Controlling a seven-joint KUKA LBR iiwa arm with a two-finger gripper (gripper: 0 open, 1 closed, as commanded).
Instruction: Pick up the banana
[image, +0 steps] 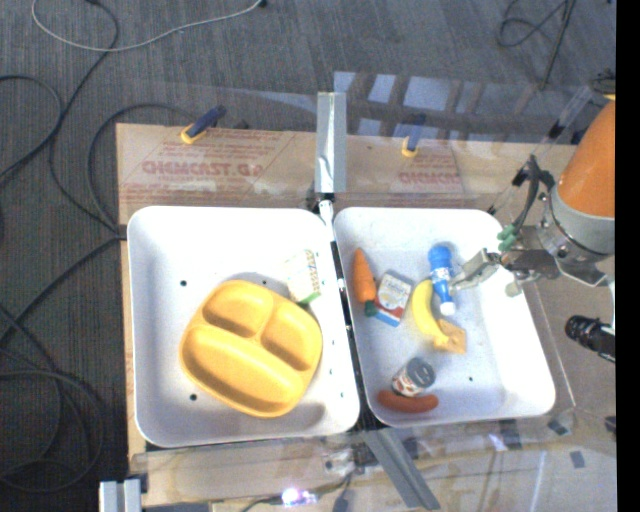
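Arm (590, 190) is reaching in from the right over the right bin's (520, 385) right rim, gripper (478, 270) pointing left; finger state cannot be told. Right bin is holding one banana (428, 315), one carrot (363, 277), one blue bottle (441, 270), one small carton (392, 296), one can (413, 377), one sausage (407, 402). Left bin (170, 250) is holding one yellow tray (252, 346). Banana is lying mid-bin, just left and nearer than the gripper.

Your left bin (150, 330) holds the divided tray (252, 346), with a small packet (303, 275) just behind it. In the right bin (520, 370) the banana (432, 318) lies between the carton (392, 297) and the gripper (478, 270), touching the bottle (441, 268); carrot (363, 276) furthest left, can (414, 377) and sausage (407, 402) in front.
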